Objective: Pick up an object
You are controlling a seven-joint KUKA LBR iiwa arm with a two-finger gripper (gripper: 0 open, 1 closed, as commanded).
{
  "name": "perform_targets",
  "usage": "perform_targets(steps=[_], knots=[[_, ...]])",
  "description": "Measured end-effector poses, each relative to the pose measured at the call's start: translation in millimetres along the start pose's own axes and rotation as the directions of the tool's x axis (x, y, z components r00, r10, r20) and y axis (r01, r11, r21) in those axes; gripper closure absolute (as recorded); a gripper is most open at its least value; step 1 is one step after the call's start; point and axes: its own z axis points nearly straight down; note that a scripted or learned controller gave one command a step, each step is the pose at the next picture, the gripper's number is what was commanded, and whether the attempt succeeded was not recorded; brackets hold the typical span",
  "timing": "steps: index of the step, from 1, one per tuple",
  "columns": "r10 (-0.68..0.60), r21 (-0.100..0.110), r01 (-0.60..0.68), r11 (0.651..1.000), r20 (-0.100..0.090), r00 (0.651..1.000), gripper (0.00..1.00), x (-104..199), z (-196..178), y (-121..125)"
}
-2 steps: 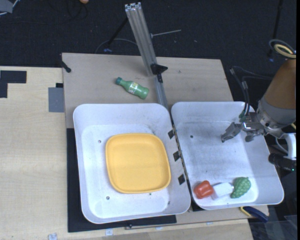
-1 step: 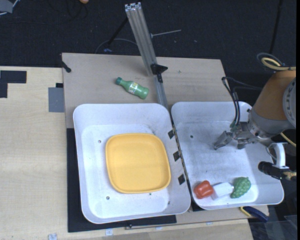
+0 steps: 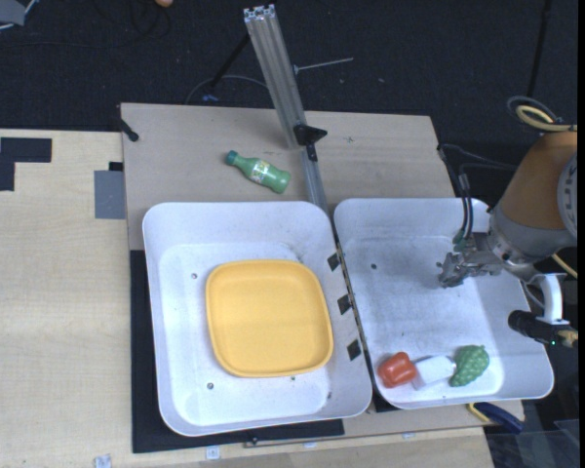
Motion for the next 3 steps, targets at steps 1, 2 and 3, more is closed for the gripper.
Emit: perform_targets(steps=[1,2,3], knots=[[0.0,-0.004,0.0,1.0,0.001,1.0,1.0,6,-49,8],[0.001,-0.005,-0.001,1.0,0.001,1.0,1.0,4,-112,9],[0.001,-0.002,-0.001,1.0,0.0,1.0,1.0,3,-133,9]])
